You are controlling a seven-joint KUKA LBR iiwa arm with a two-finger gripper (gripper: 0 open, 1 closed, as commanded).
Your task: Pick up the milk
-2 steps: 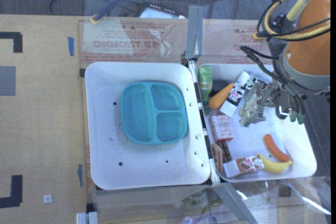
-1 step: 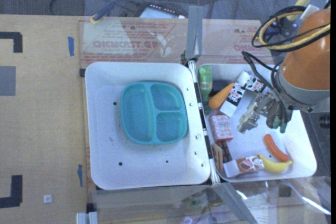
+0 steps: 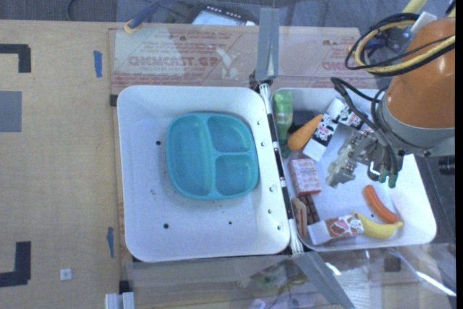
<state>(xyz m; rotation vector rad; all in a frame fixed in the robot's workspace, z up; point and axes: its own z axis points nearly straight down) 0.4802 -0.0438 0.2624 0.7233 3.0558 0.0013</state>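
I read this as the approach step, with nothing lifted yet. My gripper [image 3: 349, 164] hangs over the middle of the right bin [image 3: 427, 222], and nothing sits between its prongs; whether they are spread or closed I cannot tell from this slant.

The milk [image 3: 325, 132], a white carton with black cow patches, lies on its side in the upper part of that bin, just up and to the left of the gripper, with an orange carrot [image 3: 302, 134] touching its left edge and a green bottle [image 3: 283, 112] beyond that. A pink box [image 3: 304, 176] lies just below it.

Further down I see a hot dog [image 3: 380, 203] and a banana [image 3: 379, 226]. The left bin [image 3: 137, 155] bears a blue divided plate [image 3: 213, 155].

Next, I judge, I need a short shift toward the carton, then a descent that straddles its narrow sides without catching the carrot.
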